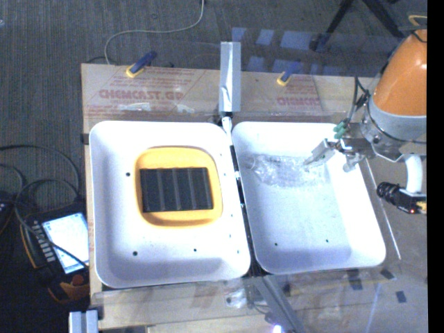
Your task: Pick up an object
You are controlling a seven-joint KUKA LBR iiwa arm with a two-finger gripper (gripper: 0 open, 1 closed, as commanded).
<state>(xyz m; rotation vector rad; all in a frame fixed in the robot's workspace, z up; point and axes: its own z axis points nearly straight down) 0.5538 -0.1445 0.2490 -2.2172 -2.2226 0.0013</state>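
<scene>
A yellow rounded block [180, 188] with a black ribbed panel on top lies in the middle of the left bin [111, 255]. A crumpled clear plastic item [281, 171] rests in the upper part of the right bin [326, 248]. My gripper [333, 158] hangs over the right bin's upper right corner, just right of the clear plastic. Its two fingers are spread apart with nothing between them; the left finger [318, 154] points toward the plastic's edge.
The grey arm with its orange band [406, 82] comes in over the right bin's right rim. A metal post [229, 82] stands behind the gap between the bins. Clamps [141, 63] hold the board at the back. Cables and a device [59, 241] lie on the floor at left.
</scene>
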